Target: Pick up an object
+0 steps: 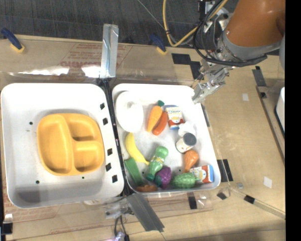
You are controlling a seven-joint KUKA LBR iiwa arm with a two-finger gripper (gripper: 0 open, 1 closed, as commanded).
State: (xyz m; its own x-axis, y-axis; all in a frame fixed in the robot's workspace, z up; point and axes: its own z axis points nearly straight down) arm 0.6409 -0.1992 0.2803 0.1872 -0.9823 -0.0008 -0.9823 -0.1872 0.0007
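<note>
The hand (pixel 206 87) hovers over the upper right corner of the right bin (pixel 210 134), released and holding nothing. The approach step seems in hand. Next it should move left and down to an object, maybe the carrot (pixel 155 118) near the frame's centre.

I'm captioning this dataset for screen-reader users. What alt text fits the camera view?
The end effector hangs over the upper right corner of the right bin, which holds toy food including a carrot and a banana. The left bin holds a yellow divided tray.
</note>
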